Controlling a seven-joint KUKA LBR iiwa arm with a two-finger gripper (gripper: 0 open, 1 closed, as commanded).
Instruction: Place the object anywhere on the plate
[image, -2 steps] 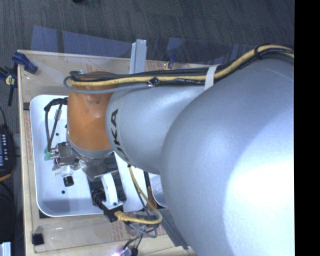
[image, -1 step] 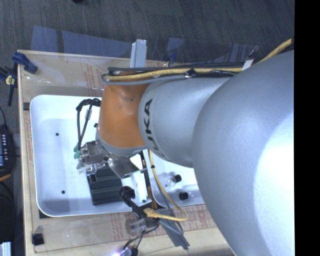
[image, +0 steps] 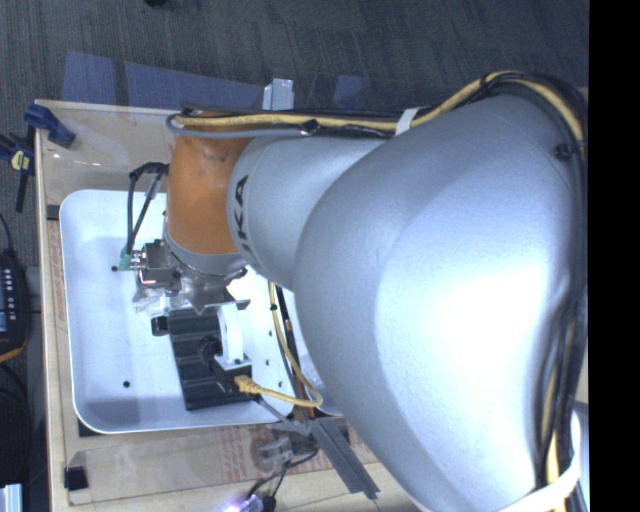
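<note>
My grey arm with its orange band (image: 205, 200) reaches from the right across the bench and ends over the left white bin (image: 95, 330). The gripper (image: 152, 283) hangs low over the middle of that bin, close to its floor. The wrist and its fittings cover whatever lies straight beneath it. The arm's bulk hides the right side of the bench, including anything in the right bin.
A small dark speck (image: 127, 384) lies on the bin floor near the front left corner. A blue clamp (image: 45, 122) sits at the wooden bench's far left corner. A black device (image: 8, 300) stands beyond the bench's left edge.
</note>
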